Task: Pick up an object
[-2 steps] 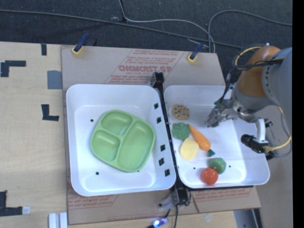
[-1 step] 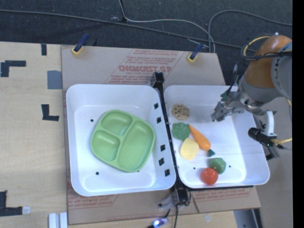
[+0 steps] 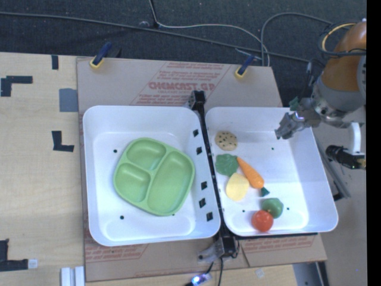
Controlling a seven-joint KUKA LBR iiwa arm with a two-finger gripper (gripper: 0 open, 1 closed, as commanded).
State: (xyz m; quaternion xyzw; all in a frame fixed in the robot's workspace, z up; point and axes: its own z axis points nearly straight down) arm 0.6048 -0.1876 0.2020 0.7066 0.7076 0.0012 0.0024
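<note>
Whether the fingers are parted or closed cannot be told; they are small and dark, and nothing is seen between them. The gripper [image 3: 286, 128] hangs over the right bin's [image 3: 309, 177] upper right rim, clear of the food. This looks like the approach step, with nothing picked yet. The cookie [image 3: 226, 140], carrot [image 3: 250, 172], lemon [image 3: 237, 187] and tomato [image 3: 262, 220] lie in the bin's left half. The next move calls for travel left and down onto one piece. The green tray [image 3: 156, 175] sits in the left bin [image 3: 101, 142].
</note>
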